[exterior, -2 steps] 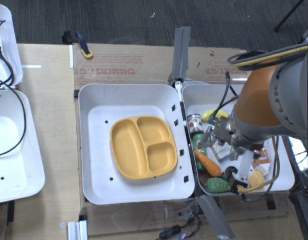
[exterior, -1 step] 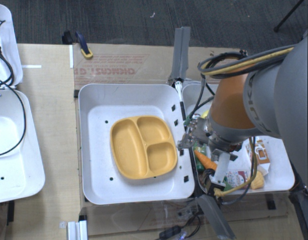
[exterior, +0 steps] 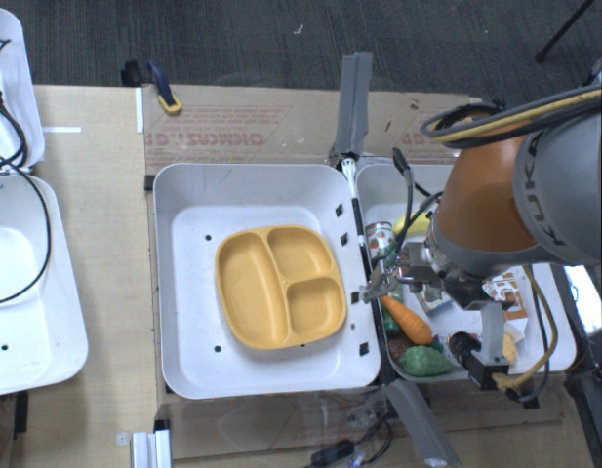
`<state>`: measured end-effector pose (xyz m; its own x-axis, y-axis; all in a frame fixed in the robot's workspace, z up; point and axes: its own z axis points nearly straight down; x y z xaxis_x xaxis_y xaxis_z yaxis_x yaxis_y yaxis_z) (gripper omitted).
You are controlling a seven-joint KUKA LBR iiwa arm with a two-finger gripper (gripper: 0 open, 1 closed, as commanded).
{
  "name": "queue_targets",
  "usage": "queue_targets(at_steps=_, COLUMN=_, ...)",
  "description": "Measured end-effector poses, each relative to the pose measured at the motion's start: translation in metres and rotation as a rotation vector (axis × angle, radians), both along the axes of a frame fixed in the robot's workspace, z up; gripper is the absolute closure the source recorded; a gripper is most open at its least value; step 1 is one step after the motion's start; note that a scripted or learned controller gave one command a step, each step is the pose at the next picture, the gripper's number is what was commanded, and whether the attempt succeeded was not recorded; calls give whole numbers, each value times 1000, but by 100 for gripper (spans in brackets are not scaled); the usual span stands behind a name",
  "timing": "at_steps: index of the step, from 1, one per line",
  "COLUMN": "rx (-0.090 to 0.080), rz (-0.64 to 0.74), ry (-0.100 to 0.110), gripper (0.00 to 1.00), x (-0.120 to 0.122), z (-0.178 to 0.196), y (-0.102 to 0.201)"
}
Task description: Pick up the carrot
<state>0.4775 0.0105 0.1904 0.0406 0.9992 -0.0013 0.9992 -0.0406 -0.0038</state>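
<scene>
— Where is the carrot (exterior: pixel 408 321)?

— I see it in the right bin (exterior: pixel 566 351), a smooth orange taper lying at a slant near the left wall, just above a lumpy green thing (exterior: pixel 424 361).

— And the pincer (exterior: pixel 398 279)?

— Just above the carrot's thin end; I cannot tell its state. The left bin (exterior: pixel 183 291) holds a glossy yellow three-part tray (exterior: pixel 281 286).

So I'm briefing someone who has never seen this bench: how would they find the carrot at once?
Start at the right-hand white bin, the one the grey arm reaches over. Look along its left side, just below the arm's wrist. The carrot is the small orange tapered piece lying at a slant, with a green lump just below it; nothing else beside it is orange and pointed.
</scene>
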Motion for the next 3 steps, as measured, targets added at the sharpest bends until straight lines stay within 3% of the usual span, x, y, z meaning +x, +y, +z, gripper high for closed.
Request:
queue_targets(at_steps=1, rx=0, rz=-3, ry=0, gripper=0, x=0, z=0, y=-25)
queue_targets(at_steps=2, rx=1, rz=230, ry=-1, gripper=0, x=0, z=0, y=-20)
queue_targets(at_steps=3, rx=1, rz=239, ry=-1, gripper=0, x=0, z=0, y=-26)
